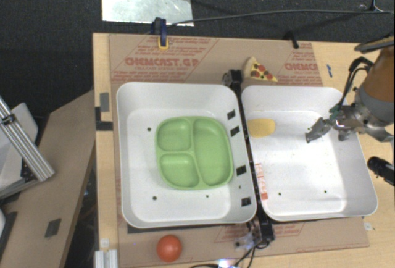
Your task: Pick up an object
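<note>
A flat yellow disc-shaped object [261, 128] lies in the right bin [308, 199], near its left wall. My gripper [318, 130] hangs over the right bin's right half, about a hand's width to the right of the yellow object, fingers pointing left and low over the floor. Nothing shows between the fingers. A green divided plate [193, 152] lies in the middle of the left bin [139, 199].
A pizza-slice toy [260, 70] lies on the cardboard just behind the bins. A red-orange ball [169, 247] sits on the bench in front of the left bin. Clips and a cable run along the seam between the bins.
</note>
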Robot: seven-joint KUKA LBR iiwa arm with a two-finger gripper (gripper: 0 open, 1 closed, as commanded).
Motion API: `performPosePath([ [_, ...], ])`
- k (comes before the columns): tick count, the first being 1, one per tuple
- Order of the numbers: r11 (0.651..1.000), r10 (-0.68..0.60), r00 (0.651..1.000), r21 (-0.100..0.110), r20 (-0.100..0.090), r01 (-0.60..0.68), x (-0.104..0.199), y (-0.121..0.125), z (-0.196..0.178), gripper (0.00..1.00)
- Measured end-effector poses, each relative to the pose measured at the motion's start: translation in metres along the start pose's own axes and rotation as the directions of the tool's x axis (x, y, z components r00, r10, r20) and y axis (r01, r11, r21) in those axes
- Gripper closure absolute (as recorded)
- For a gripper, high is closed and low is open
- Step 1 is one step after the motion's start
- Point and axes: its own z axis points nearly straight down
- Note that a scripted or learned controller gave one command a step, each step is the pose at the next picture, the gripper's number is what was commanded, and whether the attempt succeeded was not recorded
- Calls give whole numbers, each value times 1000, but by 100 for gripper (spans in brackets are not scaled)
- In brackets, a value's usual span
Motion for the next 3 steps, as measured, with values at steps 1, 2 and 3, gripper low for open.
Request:
performPosePath([
  [1, 1000, 0, 1000, 0, 0, 0, -8, 4, 47, 0],
  [2, 1000, -1, 1000, -7, 2, 1, -8, 6, 33, 100],
  [3, 1000, -3, 1000, -11, 4, 3, -12, 6, -31, 100],
])
